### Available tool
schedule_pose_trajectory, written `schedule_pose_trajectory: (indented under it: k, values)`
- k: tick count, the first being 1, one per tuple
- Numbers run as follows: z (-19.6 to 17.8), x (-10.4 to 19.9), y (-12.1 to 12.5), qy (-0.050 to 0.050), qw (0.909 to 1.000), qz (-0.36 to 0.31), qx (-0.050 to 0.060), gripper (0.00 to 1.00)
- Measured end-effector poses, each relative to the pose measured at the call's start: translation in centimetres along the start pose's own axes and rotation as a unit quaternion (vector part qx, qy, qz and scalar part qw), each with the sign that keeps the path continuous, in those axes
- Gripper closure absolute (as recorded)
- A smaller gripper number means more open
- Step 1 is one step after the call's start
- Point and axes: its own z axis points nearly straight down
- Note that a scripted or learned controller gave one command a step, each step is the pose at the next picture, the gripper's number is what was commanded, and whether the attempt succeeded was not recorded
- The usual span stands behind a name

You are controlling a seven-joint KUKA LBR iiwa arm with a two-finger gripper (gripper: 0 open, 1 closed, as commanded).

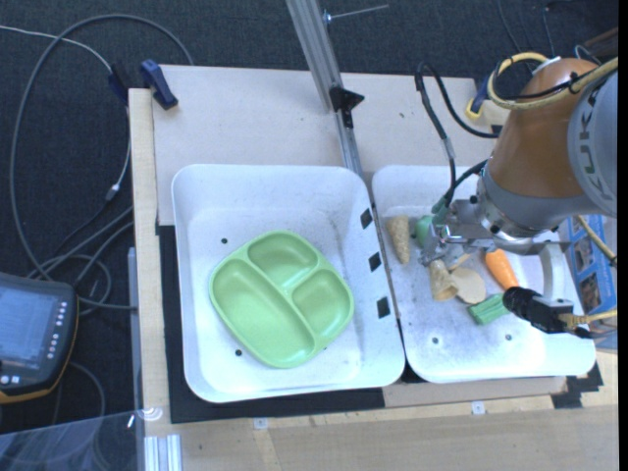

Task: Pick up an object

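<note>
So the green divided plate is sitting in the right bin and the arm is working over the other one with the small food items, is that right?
Not quite. The camera view shows the green divided plate in the left bin, not the right one. The arm is working over the right bin, where the small food items lie, among them an orange carrot piece and a green block.

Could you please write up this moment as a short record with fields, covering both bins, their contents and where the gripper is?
left bin: holds a green divided plate
right bin: holds a beige food piece, an orange carrot-like piece, a green block and tan pieces
arm: over the right bin
gripper: low among the right bin's items, grasp not discernible
</note>
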Motion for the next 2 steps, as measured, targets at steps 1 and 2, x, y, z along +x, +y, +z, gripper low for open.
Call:
schedule_pose_trajectory:
  k: [1, 2]
  values:
    - [-1.3, 5.5, 1.6, 0.0, 1.0, 0.0, 0.0, 1.0]
    - [-1.3, 9.9, 3.4, 0.0, 1.0, 0.001, 0.0, 1.0]
